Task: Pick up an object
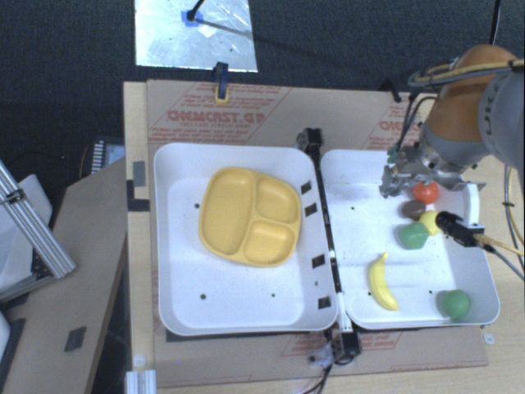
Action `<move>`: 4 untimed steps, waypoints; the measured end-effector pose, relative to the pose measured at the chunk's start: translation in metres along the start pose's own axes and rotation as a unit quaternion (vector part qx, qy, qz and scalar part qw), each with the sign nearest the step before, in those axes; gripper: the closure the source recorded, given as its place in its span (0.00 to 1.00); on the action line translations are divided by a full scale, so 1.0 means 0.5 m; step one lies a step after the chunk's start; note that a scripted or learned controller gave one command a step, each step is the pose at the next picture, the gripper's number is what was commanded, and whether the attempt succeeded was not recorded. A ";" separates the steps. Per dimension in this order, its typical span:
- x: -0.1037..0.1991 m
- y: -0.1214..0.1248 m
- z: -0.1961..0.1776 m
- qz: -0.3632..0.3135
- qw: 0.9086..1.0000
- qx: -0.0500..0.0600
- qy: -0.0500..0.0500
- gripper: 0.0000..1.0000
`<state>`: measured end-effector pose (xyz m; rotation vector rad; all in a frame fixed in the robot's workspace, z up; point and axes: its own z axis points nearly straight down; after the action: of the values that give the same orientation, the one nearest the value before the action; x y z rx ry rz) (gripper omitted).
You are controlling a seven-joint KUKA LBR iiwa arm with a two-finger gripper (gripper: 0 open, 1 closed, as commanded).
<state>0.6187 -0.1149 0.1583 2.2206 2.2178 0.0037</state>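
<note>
Landmark: black divider clips [318, 212] running between the two bins.

Nearest the camera, right of the divider: banana [381, 281] lies lengthwise in the right bin [361, 314], just beside the divider and well short of the front rim. Open white floor all round it. Further right, green ball [454, 303] sits tight in the front right corner, near both walls, so little room on those two sides.

Mid depth, right of the divider: green lumpy piece [413, 235], a yellow piece [431, 220] touching it and partly covered by a black part of the arm [456, 228]. A brownish item [412, 209] just behind; shape too blurred to name. Orange-red item [425, 193] behind that, upper part hidden under the gripper [394, 180].

Gripper hangs low over the far half of the right bin, well right of the divider, next to the orange-red item. Fingers are a grey blur against the wrist; cannot tell whether released or clenched, and nothing visibly between them. Arm body is cut off at the right edge; cables [410, 121] cross the far rim.

Left of the divider: yellow divided plate [249, 216] sits roughly centred in the left bin [176, 302], clear floor on every side.

Farthest: cardboard sheet [246, 113] under both bins, foil-like square [195, 23] beyond it.
</note>
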 end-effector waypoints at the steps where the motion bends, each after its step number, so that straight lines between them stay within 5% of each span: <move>1: -0.002 0.020 -0.120 -0.003 1.000 -0.001 0.000 1.00; 2: -0.002 0.023 -0.229 -0.003 1.000 -0.002 0.000 1.00; 4: 0.229 -0.004 -0.170 -0.006 1.000 0.002 0.001 1.00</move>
<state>0.6165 -0.0005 0.2429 2.2106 2.2331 0.0029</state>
